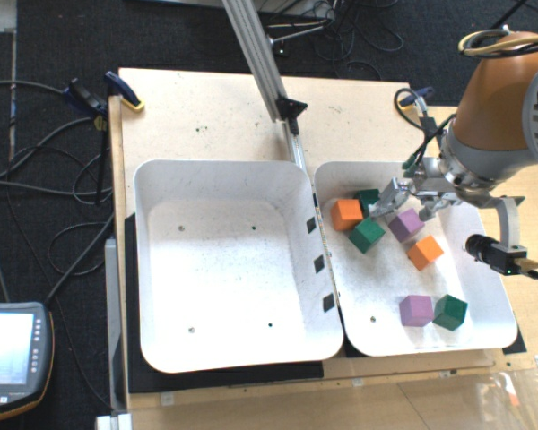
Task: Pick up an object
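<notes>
Two shallow white bins sit side by side on a pale wooden desk (206,106), seen from above at a slant. The left bin (161,186) shows a bare, speckled floor from wall to wall. The right bin (484,330) holds seven blocks. Near its far-left corner an orange block (347,212) lies beside a dark green block (369,200), with a second green block (367,234) just in front of them. A purple block (405,225) lies tilted just right of that cluster, and a second orange block (425,252) sits just in front of it, to its right. Well apart from these, near the front wall, a second purple block (416,310) and a third green block (450,312) rest side by side.

The grey arm with its orange band (498,83) reaches in from the right, its gripper (396,197) low over the far cluster, between the dark green block and the tilted purple one. Whether its fingers are spread or closed cannot be told from this angle, and no block is seen between them.

Open floor remains in the middle of the right bin, between the far cluster and the front pair. A slanted metal rail (255,43) crosses the desk's far side and ends where the bins meet. Cables (45,150) lie on the dark floor to the left, beside a handheld screen (13,356).
</notes>
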`<state>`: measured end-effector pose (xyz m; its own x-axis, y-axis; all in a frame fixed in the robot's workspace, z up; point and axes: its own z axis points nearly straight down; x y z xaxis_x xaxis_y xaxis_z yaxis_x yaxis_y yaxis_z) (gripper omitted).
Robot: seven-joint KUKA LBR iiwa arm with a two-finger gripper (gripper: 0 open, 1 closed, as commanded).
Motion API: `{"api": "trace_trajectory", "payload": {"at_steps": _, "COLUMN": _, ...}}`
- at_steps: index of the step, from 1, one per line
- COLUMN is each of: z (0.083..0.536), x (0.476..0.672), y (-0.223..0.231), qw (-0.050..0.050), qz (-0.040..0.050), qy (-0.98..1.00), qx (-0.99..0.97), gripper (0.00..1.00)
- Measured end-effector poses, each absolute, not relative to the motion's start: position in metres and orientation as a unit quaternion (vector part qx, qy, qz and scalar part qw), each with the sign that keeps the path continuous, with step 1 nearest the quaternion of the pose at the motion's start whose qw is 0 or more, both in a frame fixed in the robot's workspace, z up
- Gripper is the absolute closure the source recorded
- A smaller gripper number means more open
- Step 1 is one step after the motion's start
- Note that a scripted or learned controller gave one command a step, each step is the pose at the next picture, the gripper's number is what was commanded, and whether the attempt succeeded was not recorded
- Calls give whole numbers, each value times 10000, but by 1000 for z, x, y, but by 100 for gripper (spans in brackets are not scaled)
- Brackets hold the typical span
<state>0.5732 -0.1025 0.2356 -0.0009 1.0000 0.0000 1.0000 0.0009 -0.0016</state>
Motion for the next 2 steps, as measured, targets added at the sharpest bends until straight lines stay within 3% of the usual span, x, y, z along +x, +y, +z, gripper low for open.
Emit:
{"api": "trace_trajectory", "payload": {"at_steps": 1, "z": 236, "x": 573, "y": -103, "qw": 8, "qz": 6, "qy": -7070, "qx": -7072, "gripper": 0}}
{"api": "trace_trajectory", "payload": {"at_steps": 2, "z": 192, "x": 576, "y": -102, "qw": 13, "qz": 15, "qy": -7069, "qx": -7073, "gripper": 0}}
